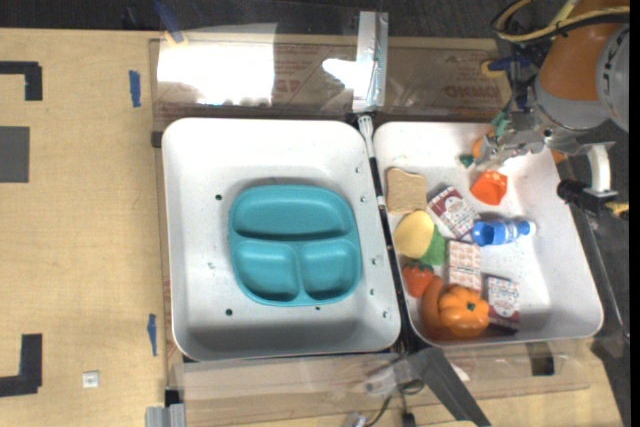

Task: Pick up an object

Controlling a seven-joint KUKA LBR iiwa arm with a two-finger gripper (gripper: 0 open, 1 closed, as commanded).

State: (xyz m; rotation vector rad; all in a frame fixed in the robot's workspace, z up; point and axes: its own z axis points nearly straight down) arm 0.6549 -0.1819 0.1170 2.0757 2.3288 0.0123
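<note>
orange toy (489, 187) lies in the right bin (575, 300) just below the gripper (508, 143), whose finger state i cannot tell, so the descent should centre squarely on it and avoid nudging the blue bottle (500, 232) nearby.

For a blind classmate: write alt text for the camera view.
A grey arm's gripper hangs over the right bin, above an orange item among toy foods. The left bin holds a teal tray.
</note>
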